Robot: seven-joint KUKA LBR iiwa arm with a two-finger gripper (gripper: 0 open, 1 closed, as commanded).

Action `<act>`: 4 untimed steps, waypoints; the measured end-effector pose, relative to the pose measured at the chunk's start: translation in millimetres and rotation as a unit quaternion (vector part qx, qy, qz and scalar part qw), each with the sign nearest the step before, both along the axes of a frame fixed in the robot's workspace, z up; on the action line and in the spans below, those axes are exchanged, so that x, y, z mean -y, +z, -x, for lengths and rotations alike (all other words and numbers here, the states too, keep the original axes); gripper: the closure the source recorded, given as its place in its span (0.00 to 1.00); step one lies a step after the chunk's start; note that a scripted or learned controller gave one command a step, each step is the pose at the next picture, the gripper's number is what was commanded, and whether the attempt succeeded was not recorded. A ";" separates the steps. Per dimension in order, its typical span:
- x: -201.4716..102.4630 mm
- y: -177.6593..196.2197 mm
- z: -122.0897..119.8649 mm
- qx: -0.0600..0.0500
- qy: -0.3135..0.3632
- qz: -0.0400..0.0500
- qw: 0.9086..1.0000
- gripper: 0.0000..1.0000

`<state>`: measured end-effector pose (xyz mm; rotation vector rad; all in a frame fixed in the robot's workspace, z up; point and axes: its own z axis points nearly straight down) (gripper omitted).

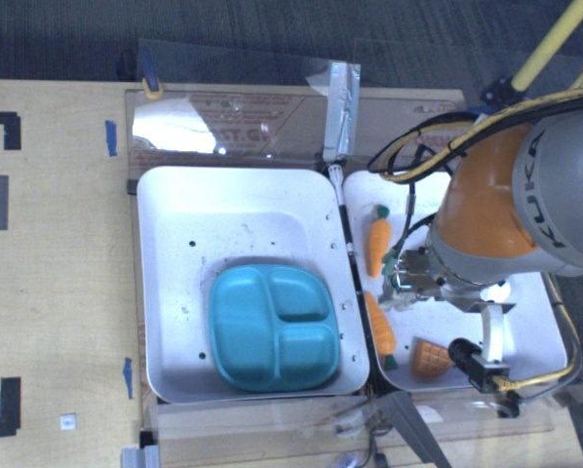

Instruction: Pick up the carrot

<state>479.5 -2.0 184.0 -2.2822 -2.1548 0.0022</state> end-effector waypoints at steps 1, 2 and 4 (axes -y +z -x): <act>0.1 0.0 0.0 0.000 0.000 0.000 1.000 0.00; 90.5 0.2 -41.8 0.002 -0.062 0.002 0.998 0.00; 27.8 3.3 -154.8 0.005 0.057 0.000 0.998 0.00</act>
